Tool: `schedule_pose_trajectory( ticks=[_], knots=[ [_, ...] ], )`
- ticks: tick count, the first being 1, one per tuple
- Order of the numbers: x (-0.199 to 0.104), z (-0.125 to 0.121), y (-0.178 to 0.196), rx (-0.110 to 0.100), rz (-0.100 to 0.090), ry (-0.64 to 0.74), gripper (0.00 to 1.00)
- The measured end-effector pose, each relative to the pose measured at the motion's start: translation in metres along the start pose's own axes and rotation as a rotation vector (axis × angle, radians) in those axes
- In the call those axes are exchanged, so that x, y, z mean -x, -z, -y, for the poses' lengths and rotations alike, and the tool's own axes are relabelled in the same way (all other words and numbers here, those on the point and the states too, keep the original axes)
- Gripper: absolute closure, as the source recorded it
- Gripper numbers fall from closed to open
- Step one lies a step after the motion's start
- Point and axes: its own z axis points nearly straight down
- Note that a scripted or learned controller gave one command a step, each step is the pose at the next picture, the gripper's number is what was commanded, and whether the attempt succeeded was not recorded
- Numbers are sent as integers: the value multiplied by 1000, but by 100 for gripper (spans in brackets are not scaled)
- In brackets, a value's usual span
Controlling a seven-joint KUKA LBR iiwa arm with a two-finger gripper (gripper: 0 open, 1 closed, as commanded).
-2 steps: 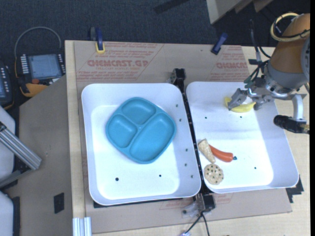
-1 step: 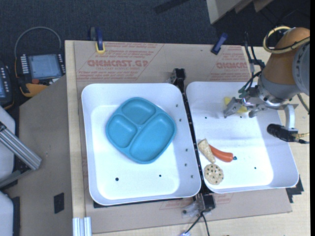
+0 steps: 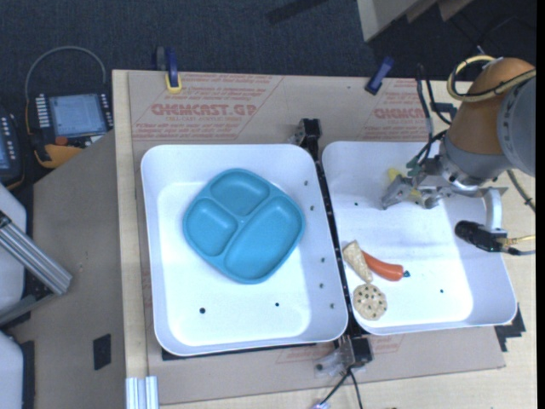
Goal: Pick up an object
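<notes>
The gripper [image 3: 400, 196] hangs near the back edge of the right bin [image 3: 477, 309], and I cannot tell its grip, while the carrot [image 3: 385, 268], bread [image 3: 358, 261] and cookie [image 3: 370, 301] wait by the front-left corner.

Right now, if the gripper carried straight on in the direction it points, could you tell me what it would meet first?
The gripper points left and slightly down. Its line most likely ends on the bare floor of the right bin, well above the food pieces. Height is hard to judge.
</notes>
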Motion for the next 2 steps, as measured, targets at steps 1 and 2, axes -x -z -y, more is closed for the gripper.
schedule_pose_trajectory(
  ticks=[1, 2],
  knots=[
    [0, -1, 12, 5, 1, 0, 100],
    [8, 0, 60, 11, 4, -1, 100]
  ],
)
